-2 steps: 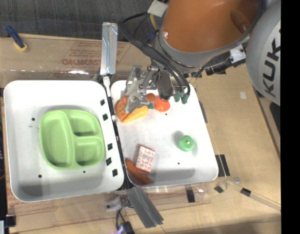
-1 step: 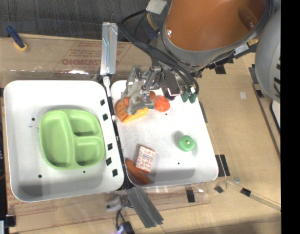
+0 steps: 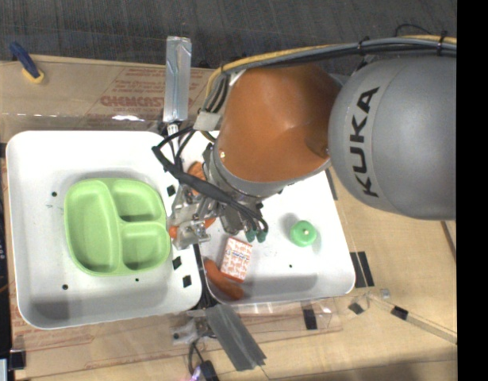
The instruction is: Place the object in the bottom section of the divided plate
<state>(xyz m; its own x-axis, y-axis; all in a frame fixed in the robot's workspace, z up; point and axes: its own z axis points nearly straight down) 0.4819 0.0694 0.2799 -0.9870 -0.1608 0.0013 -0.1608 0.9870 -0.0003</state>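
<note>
The divided plate point(image 3: 117, 226) looks like smooth matt green plastic; both bins point(image 3: 37, 213) are glossy white plastic, over brown cardboard point(image 3: 85, 86).

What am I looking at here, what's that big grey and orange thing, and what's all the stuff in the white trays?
You are looking down at a slant from one fixed camera above a workbench. The big grey and orange shape is a robot arm made by KUKA, reaching in from the right. At its tip is a pincer, a two-finger grabbing tool, hanging over the seam between two shallow white bins. The left bin holds a green divided plate with three sections. The right bin holds a small green object, a red and white packet and an orange item beside it. Something orange sits by the pincer, but whether it is held is unclear.
</note>
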